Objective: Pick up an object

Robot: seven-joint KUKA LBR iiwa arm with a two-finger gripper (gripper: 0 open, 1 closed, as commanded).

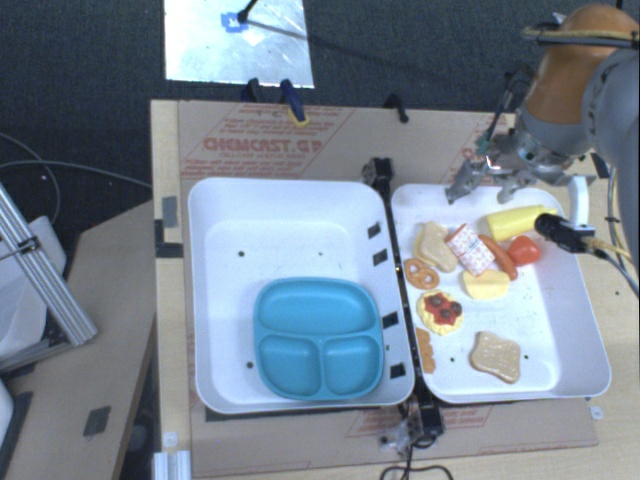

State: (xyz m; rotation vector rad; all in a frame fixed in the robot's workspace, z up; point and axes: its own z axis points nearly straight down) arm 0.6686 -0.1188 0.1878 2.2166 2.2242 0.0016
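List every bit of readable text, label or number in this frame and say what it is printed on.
"CHEMCAST GP" as best it reads, in red letters on the brown paper-covered board behind the left bin.
More faint red print on the same board near the arm's end, at the back of the right bin: too blurred to read.
Red and white packet in the right bin: patterned, no legible words.
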